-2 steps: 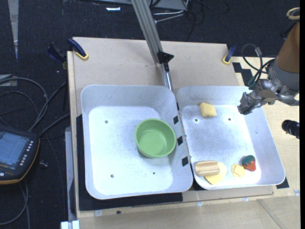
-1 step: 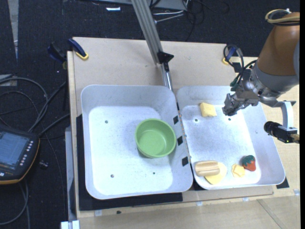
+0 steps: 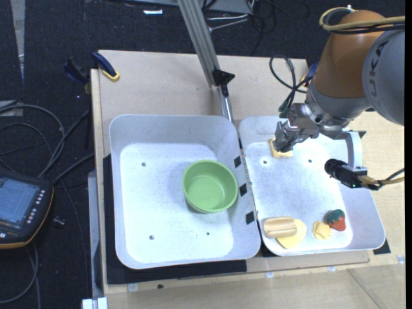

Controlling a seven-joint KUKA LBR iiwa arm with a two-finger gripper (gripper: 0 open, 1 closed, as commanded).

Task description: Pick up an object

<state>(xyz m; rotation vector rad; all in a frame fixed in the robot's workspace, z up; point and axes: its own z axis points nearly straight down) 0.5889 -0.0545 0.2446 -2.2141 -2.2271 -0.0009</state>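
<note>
The arm (image 3: 360, 56) fills the upper right of the frame, above the right bin (image 3: 309, 185); the left bin (image 3: 148, 172) at centre holds a green bowl (image 3: 209, 185). The gripper (image 3: 285, 140) sits at the right bin's upper left corner, its fingers closed on a yellow piece (image 3: 280, 150). Along that bin's lower edge lie a hot dog (image 3: 280, 227), a strawberry (image 3: 336, 219) and a yellow chunk (image 3: 321, 230).

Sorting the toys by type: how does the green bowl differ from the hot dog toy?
The green bowl is round, hollow and sits alone in the left bin; the hot dog toy is tan, elongated and lies among other small items in the right bin. The bowl is clearly larger. Both rest on bin floors.
</note>
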